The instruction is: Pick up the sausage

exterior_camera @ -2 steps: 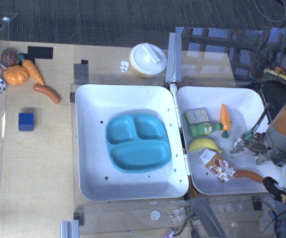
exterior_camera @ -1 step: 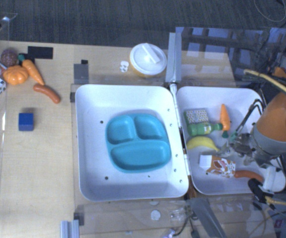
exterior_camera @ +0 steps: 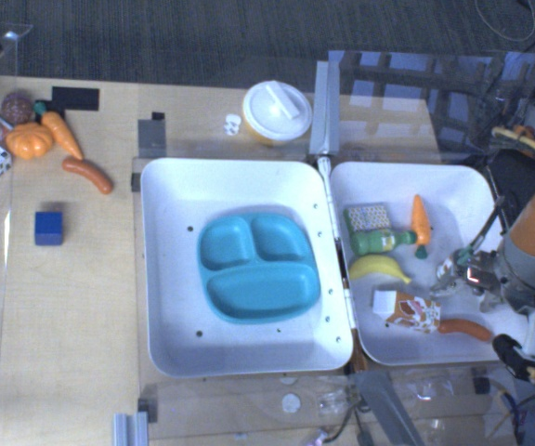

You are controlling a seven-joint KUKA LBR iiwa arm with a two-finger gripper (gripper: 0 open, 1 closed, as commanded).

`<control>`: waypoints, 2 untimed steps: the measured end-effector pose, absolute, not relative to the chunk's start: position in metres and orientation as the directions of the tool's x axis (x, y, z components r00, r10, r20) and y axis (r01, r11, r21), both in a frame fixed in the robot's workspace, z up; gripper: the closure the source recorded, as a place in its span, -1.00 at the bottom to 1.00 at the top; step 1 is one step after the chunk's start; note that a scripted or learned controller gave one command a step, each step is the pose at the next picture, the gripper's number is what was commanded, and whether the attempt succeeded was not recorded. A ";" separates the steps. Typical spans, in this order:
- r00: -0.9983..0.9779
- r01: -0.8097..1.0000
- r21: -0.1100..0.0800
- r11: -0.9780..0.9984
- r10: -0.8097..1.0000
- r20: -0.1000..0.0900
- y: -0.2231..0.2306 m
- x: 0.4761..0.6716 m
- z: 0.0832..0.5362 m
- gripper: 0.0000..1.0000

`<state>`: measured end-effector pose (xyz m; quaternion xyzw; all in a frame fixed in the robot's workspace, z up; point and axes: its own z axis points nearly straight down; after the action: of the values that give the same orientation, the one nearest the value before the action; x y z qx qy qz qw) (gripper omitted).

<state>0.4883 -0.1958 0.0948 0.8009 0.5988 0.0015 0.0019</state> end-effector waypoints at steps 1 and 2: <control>0.244 0.970 0.016 -0.244 0.970 -0.001 -0.148 0.491 0.090 -1.00; 0.193 0.981 0.013 -0.193 0.981 -0.001 -0.200 0.491 0.089 -1.00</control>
<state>0.4910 -0.1996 0.0895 0.7725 0.6350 0.0039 0.0055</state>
